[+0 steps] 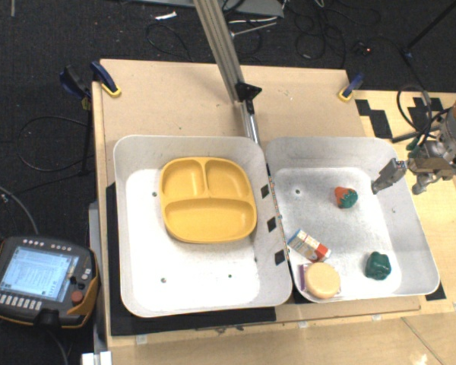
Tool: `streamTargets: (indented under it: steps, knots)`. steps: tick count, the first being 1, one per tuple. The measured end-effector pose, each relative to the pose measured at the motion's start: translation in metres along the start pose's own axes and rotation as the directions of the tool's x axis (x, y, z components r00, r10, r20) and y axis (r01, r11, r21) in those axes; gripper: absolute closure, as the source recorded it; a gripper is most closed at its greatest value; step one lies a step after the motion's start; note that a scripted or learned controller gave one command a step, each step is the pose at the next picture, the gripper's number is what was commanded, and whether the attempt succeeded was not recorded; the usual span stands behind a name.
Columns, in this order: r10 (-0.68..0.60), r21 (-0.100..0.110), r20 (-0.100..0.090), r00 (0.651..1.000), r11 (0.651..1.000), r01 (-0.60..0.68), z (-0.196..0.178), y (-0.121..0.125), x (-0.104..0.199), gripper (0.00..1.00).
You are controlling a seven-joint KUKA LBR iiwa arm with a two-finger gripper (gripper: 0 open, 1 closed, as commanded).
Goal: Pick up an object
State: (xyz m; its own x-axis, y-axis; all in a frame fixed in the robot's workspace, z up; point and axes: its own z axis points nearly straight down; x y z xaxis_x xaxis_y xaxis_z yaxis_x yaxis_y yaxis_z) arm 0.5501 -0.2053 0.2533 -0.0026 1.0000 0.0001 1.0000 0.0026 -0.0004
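camera view: no readable writing. open, empty fingers [404, 178] hover at the right bin's [410, 226] right rim; small red-and-green toy [346, 197] lies just left, inside that bin.

Hand [405, 179] at right edge, fingers [385, 176] spread apart, nothing between them.

The right white bin [410, 211] has open floor across its upper-left and middle. Near its upper right sits a small red-and-green toy [346, 197]; along the lower edge cluster a small red-and-white carton [308, 245], a round cream disc [322, 280] and a dark green lump [378, 265]. A slanting grey metal pole [220, 36] crosses the frame's upper middle.
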Motion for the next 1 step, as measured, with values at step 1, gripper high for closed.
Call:
streamTargets:
  steps: [1]
  knots:
    - [0.000, 0.000, 0.000, 1.000, 1.000, 0.000, 0.0000, 0.0000, 0.0000, 0.00]
